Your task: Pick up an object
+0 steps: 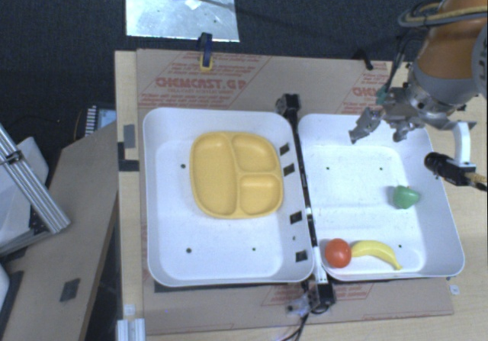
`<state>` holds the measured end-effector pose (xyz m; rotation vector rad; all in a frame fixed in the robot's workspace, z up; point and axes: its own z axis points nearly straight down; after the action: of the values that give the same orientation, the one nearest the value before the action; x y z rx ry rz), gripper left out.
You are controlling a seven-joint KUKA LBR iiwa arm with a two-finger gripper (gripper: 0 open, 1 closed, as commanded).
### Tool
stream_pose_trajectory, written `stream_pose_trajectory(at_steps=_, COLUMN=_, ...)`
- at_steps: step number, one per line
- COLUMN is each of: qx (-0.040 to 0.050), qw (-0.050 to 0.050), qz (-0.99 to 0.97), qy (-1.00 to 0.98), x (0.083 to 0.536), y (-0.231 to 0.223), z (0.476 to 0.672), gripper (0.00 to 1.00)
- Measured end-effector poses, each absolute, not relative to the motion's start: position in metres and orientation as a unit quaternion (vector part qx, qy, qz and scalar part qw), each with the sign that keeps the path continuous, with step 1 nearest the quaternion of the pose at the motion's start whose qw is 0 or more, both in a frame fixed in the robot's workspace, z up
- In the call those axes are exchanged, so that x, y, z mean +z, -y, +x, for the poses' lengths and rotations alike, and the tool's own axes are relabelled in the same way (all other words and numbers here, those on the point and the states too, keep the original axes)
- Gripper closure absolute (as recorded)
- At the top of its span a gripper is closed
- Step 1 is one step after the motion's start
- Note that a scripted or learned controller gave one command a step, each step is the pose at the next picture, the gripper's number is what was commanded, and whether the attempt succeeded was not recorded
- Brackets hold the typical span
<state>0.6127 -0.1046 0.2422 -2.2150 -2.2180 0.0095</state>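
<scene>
A yellow tray sits in the left bin. In the right bin, low in the frame, lie a round tomato, a bent banana and a green thing. They look small, light, smooth and likely to roll, so grab one across its middle. At the upper right, the gripper hangs spread wide, holding nothing.
</scene>
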Motion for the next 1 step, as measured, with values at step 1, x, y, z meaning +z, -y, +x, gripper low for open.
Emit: stream_pose_trajectory(at_steps=1, qx=-0.0004, qw=-0.001, qz=-0.706, qy=0.708, x=0.2483, y=0.1045, z=0.6148, gripper=0.0)
